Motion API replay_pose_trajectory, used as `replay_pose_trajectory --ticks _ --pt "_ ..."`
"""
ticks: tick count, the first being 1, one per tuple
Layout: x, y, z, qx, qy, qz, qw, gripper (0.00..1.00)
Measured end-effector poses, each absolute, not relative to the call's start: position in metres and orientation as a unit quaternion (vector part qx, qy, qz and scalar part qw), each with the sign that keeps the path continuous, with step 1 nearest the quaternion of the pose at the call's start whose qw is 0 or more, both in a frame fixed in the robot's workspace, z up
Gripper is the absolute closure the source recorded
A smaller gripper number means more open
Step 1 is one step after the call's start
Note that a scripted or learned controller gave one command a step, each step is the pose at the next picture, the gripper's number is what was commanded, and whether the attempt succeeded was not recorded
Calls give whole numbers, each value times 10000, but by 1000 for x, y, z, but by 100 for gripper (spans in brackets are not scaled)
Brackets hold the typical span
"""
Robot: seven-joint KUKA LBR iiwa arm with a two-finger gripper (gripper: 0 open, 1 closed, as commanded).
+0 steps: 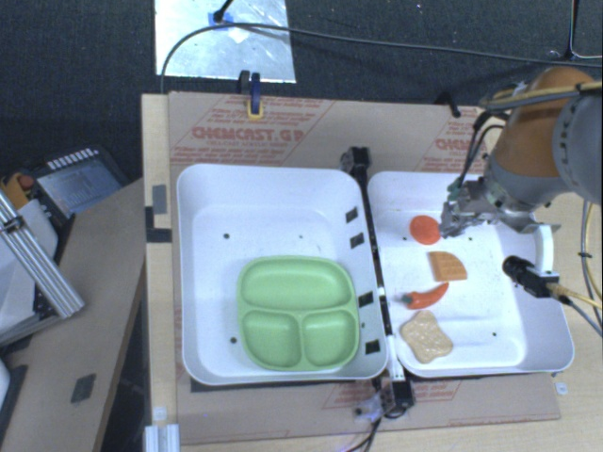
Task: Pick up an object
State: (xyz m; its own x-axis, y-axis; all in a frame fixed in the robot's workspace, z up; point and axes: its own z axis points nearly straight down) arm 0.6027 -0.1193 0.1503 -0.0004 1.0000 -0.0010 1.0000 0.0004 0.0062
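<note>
Two white bins are seen side by side mid-frame, on a cardboard sheet w/ red print. The left bin holds a green tray, three-compartment, sitting toward the bin's lower right.

In the right bin four items are laid out. An orange-red disc sits upper centre. Below it and slightly right, apart from it, an orange cracker. Below that, a red chili, curved, w/ its dark end pointing left. Lowest is a tan biscuit, near the bin's lower left corner. None of the four touch one another.

The arm is seen entering from the upper right of the frame, orange band uppermost. The gripper is placed over the upper part of the right bin, just right of the disc, at about the disc's height. Whether contact w/ the disc is made can't be told. The fingers' state can't be told either: the tips are hidden in dark hardware and blur. Nothing is seen pinched.

A black part w/ a cable is seen at the right bin's right side. A foil sheet lies at top of frame; a laptop-like device at the left edge.
</note>
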Motion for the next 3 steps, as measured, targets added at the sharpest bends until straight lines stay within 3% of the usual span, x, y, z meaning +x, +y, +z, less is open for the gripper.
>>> replay_pose_trajectory --ticks 2,3 --pt "624 -111 267 7051 7091 26 37 100" --pt "625 -111 273 7052 7090 11 16 100"
